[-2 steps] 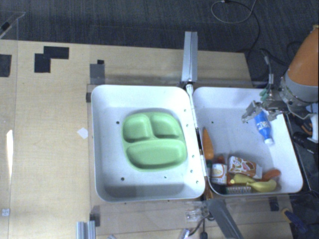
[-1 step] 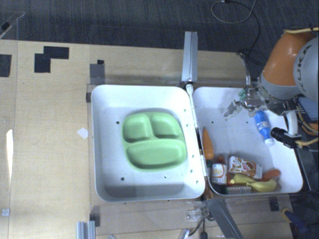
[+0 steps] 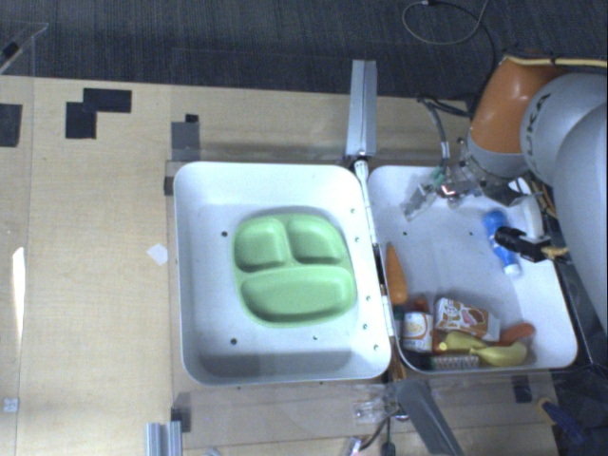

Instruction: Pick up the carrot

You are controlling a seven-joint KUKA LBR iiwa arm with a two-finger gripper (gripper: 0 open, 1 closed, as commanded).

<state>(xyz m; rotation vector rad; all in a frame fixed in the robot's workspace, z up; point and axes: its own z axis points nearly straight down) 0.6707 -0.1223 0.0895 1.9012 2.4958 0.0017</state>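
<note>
Lying against the left wall of the right bin (image 3: 560,345), the carrot (image 3: 395,275) points lengthwise toward the bench's far edge. The end effector (image 3: 426,195) hovers near that bin's far-left corner, well apart from the carrot, grasping nothing; whether it is released or clenched cannot be told. The left bin (image 3: 195,283) holds a green divided plate (image 3: 293,266).

**A robotics lab bench, not a kitchen**

This is a research or test lab set up for robot picking. A pale wooden surface (image 3: 85,283) carries two shallow white bins (image 3: 190,274) side by side, divided by a metal rail (image 3: 361,112) and held by brackets. Black square marker shapes (image 3: 95,110) are stuck to the surface at upper left. A grey industrial arm with an orange band (image 3: 503,103) reaches in from the right. Dark carpet (image 3: 237,17) lies beyond the bench, with a loose cable (image 3: 456,22) looping across it. The food in the right bin looks like plastic toy pieces, and a green divided tray (image 3: 290,264) sits in the left bin.
</note>
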